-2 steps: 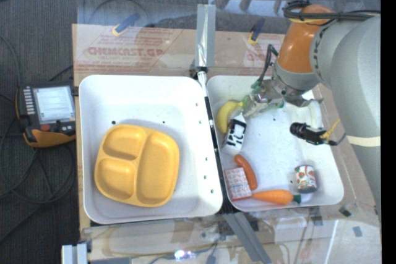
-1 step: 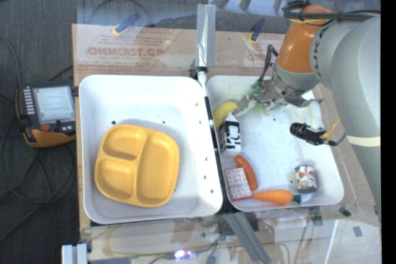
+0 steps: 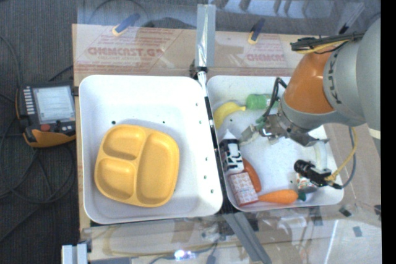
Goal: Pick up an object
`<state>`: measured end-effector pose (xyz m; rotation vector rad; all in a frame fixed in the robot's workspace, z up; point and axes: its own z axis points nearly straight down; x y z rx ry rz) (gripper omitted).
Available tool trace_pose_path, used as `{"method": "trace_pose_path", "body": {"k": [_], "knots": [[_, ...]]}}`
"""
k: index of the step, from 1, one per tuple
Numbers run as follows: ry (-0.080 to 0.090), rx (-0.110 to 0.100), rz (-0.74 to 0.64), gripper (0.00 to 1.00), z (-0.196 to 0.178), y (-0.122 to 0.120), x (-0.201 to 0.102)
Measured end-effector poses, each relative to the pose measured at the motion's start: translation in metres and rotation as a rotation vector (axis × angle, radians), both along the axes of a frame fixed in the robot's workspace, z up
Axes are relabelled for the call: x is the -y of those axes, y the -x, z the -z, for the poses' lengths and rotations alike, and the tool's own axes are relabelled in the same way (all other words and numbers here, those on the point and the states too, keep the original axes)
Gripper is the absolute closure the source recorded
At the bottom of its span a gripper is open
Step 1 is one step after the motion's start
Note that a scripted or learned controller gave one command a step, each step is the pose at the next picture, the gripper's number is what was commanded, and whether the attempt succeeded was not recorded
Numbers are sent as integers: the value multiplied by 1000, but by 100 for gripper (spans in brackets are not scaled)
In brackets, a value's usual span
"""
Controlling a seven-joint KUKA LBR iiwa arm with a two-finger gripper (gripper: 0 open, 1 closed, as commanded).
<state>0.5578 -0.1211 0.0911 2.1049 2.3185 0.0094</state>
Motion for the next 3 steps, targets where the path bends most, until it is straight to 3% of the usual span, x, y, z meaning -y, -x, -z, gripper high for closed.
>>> {"method": "trace_pose_path", "body": {"k": [1,3], "knots": [[8,13,110,0,-2,68,-13],[10,15,17,0,-2,67,-11]]}}
